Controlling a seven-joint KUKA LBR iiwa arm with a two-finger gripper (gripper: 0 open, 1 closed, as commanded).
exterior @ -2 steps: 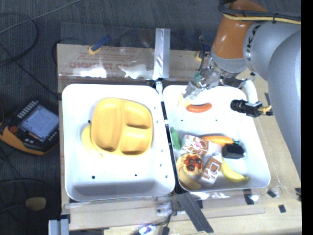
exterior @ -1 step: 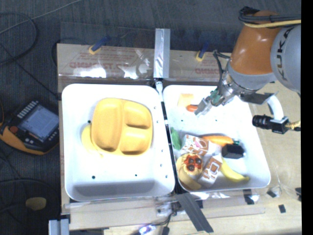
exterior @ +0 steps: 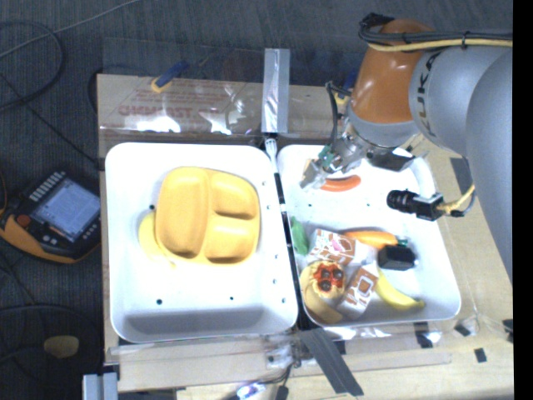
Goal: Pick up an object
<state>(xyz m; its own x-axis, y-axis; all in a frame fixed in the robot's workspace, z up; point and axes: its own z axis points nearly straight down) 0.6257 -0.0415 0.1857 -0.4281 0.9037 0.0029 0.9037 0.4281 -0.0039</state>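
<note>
Here the hand [exterior: 326, 167] sat low in the back left part of the right bin [exterior: 441, 248], just beside a small orange-red carrot-like piece [exterior: 340, 183]; can't tell how far open it was or if it had anything. Near the front of that bin lay a banana [exterior: 398, 295], an orange carrot [exterior: 371, 239], a black block [exterior: 396, 257], printed packets [exterior: 331, 245] and a round toy [exterior: 325, 280]. The left bin [exterior: 133, 307] held a yellow divided tray [exterior: 205, 215].
</note>
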